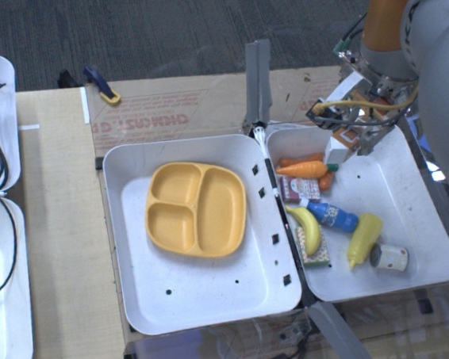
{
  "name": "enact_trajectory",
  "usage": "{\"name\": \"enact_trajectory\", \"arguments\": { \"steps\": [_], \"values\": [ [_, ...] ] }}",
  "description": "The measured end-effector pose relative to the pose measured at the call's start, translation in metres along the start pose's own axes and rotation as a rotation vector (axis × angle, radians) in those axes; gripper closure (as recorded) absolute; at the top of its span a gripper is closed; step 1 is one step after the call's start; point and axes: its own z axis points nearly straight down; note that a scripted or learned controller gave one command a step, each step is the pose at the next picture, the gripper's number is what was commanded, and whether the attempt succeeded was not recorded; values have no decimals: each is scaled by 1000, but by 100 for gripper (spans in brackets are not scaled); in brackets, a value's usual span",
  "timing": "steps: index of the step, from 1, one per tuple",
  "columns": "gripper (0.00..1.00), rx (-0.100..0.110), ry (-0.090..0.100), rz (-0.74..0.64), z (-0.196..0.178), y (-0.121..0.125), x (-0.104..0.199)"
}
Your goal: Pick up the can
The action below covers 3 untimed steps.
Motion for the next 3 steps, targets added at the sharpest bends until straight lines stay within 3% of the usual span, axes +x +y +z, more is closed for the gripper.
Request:
{"name": "enact_trajectory", "arguments": {
  "steps": [3],
  "values": [
    [100,14,-38,-16,-3,-2,1]
  ]
}}
